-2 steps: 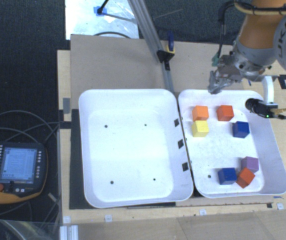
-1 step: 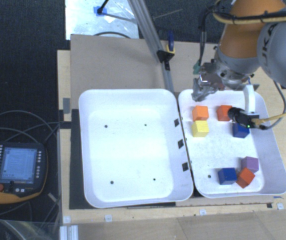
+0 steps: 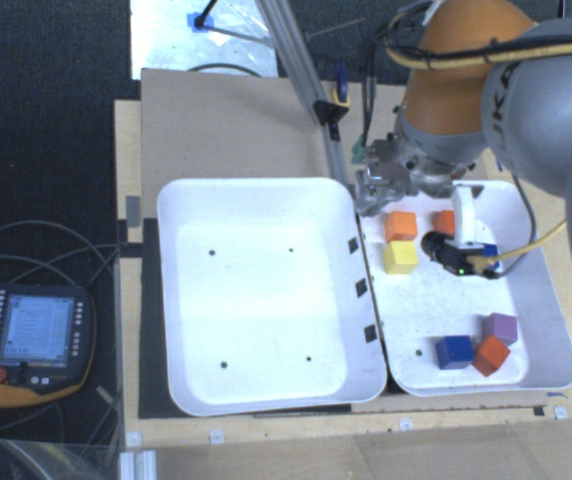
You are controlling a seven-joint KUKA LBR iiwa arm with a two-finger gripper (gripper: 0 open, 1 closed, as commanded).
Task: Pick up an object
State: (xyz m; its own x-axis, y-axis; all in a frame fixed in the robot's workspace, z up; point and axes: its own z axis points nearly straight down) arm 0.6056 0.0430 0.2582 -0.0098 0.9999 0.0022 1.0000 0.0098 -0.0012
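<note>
By the right bin's far edge your pincer, state unclear, is hovering near an orange cube, likely light and rigid; grip opposite flat faces.

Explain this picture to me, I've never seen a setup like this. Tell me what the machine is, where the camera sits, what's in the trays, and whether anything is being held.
The big grey and orange machine is a robot arm, reaching in from the right. One camera, fixed above the bench, looks down at a slant. At the arm's end is its gripper, a two-finger claw, hanging over the back left corner of the right bin. That bin holds small blocks: an orange block and a yellow block close to the gripper, a second orange block partly hidden, and a blue block, a red-orange block and a purple block near the front. The left bin sits beside it. The blocks all look to be lying in the bin, none lifted.
</note>
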